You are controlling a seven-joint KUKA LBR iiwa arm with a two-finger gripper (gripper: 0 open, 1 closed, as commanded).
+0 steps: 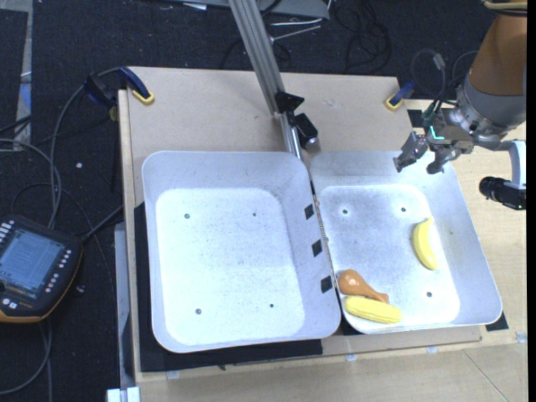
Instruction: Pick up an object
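Two white bins sit side by side on the bench; the right bin (469,249) holds a banana (425,244), a corn cob (372,310) and an orange piece (358,283). Above its far rim, the gripper (423,159) hangs spread, holding nothing; picking remains undone

**Surroundings of the work area: non-task items**

A tan tabletop (218,111) is carrying two shallow white bins. The left bin (163,174) and the right bin (469,249) are sitting side by side, their inner edges touching. Yellow-and-blue clamps are gripping the far corners, one at the left (134,85) and one at the right (398,99). A slanted aluminium post (255,40) is rising from the far edge between the bins. A handheld pendant (33,266) is lying on the dark floor (67,40) to the left, among black cables (50,166).
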